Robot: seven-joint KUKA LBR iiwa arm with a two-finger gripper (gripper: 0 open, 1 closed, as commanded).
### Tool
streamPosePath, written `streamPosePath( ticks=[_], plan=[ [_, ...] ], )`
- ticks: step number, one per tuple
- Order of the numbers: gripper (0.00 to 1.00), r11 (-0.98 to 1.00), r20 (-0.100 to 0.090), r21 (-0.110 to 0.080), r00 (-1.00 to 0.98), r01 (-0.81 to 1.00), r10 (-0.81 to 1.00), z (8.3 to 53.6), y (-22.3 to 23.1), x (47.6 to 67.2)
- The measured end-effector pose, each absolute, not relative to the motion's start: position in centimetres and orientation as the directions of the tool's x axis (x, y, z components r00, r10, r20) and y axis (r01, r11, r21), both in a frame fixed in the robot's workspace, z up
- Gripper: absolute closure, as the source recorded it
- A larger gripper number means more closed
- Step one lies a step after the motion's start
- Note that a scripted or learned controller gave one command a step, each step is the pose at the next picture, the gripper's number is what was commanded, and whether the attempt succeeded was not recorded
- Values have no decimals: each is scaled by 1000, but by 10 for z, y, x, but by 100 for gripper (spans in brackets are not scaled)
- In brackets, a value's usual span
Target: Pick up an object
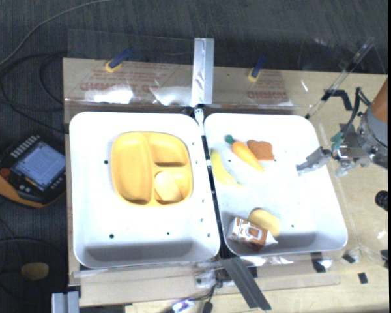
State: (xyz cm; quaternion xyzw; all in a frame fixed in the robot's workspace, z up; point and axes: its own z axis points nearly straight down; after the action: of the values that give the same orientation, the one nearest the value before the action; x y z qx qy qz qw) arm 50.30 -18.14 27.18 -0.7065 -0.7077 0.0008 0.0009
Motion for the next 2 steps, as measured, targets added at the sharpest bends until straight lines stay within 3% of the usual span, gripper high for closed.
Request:
streamPosePath(
  ticks=[1, 2],
  plan=[
    [0, -131, 1, -2, 131, 991, 991, 221, -185, 567],
    [0, -388, -3, -3, 388, 922, 922, 124, -178, 633]
  ],
)
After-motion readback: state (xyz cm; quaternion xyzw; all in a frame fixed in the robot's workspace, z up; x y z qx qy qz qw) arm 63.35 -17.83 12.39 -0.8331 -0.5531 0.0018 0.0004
